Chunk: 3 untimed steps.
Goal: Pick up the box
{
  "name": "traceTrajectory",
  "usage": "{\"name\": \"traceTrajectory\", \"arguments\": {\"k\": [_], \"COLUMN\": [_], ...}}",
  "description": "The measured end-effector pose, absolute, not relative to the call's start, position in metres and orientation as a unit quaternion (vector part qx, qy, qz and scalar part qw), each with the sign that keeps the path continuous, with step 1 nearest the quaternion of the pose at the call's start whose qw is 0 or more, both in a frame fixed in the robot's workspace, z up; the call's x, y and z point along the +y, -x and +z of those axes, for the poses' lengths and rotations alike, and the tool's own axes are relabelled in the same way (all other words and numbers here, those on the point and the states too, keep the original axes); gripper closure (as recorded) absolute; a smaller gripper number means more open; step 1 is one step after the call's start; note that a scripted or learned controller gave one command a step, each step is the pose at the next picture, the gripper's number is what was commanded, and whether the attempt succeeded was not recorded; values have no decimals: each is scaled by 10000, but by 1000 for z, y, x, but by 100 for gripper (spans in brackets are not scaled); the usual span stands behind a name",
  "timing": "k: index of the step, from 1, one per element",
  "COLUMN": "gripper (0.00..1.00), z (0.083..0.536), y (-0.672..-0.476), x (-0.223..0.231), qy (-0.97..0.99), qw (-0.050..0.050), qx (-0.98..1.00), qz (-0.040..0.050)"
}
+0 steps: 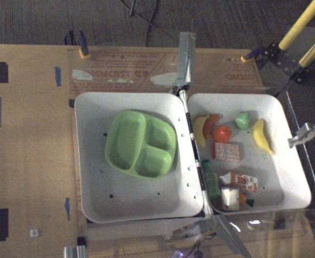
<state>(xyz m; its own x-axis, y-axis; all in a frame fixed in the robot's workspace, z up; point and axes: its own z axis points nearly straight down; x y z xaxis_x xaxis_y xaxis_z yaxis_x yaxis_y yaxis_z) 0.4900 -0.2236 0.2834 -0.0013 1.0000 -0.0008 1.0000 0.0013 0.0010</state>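
We see the box point(226, 151) lying near the middle of the right bin point(286, 144), just at 5 o'clock of the tomato point(221, 133). The gripper point(306, 134) sits at the bin's 3 o'clock edge.

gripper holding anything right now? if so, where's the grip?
Nothing held. The gripper sits at the right bin's right rim, with nothing between its fingers; the box lies untouched in that bin.

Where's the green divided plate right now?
In the camera view, the green divided plate lies in the left bin, toward its upper middle, just left of the divider between the bins. The toy food and box sit in the right bin.
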Motion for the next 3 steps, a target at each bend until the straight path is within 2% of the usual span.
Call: {"name": "traceTrajectory", "arguments": {"k": [1, 2, 3], "gripper": [0, 0, 0], "z": [177, 125, 94], "y": [-496, -586, -540], "x": [-153, -98, -113], "qy": [-7548, -8012, -7939], "qw": [-5, -2, 56], "qx": [6560, 5984, 6080], "qz": [-3, -2, 82]}}
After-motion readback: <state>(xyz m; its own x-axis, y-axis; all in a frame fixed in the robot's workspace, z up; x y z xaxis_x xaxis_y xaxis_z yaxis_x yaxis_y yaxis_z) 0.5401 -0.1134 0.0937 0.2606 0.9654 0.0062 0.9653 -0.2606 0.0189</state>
